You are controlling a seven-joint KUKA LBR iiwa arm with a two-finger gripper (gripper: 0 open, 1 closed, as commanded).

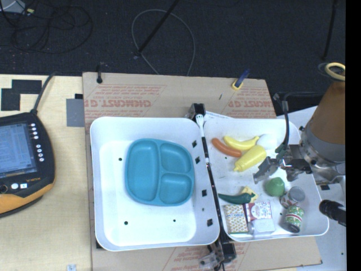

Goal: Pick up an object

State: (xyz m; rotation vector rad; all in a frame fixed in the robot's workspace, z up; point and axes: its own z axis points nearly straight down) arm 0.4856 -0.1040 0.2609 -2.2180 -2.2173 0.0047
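I have the arm (330,117) coming in from the right over the right bin (307,230), with the left bin (107,151) beside it holding a blue divided tray (159,171). The gripper (269,169) hangs low over the middle of the right bin, and I cannot tell how it is set because the metal parts blur into each other from up here. Nothing is visibly held, so I judge the pick not yet made. The candidates are crowded: a yellow pepper (250,159) just left of the gripper, a banana (241,142) above it, an orange carrot (225,147) touching the banana's left end, and a green ball (276,186) just below the gripper. Further down lie a green chili (234,197), two small packets (248,217), a grey can (295,196) and a printed can (293,218). My worry is the crowding: coming down between the pepper and the ball could nudge both and catch neither. The ball looks round and smooth, so it may roll or squirt out sideways. The pepper's tapered, glossy shape could slip if taken near its tip. The cans sit close to the bin wall, where a descent might clip the rim.
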